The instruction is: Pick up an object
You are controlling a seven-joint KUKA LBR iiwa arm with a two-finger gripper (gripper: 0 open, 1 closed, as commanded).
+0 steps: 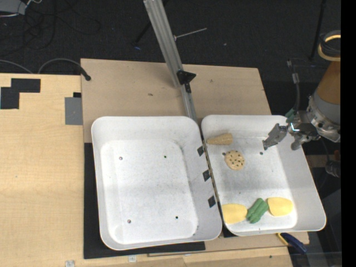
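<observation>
Nearest the camera, along the front wall of the right bin (311, 204), three small items lie in a row: a yellow piece (234, 213), a green piece (256, 211) and a second yellow piece (280, 206). The green piece touches both yellow neighbours. All three look like light, hard moulded toy food, probably smooth and inclined to slip. Crowding and the close front wall leave little room for fingers here.

Further back, a round cookie (235, 160) lies alone on open floor near the bin's middle. It appears flat, stiff and light; a pinch across its diameter is judged the cleanest hold, with free space on every side. Beyond it, a tan cone-shaped piece (219, 139) rests near the divider between the bins. It is best gripped across its thicker end, though the wall beside it narrows the approach.

The left bin (111, 149) adjoins the right one, with black clips along the shared edge.

At the right bin's far right rim the gripper (282, 136) hangs above the floor, fingers spread and holding nothing. It stands apart from every item, with the cookie closest. The raised bin walls are the main edges to respect on descent.

Behind both bins, on the worktop (128, 88), a slanted aluminium rail (167, 43) rises, well clear of the arm's side.
</observation>
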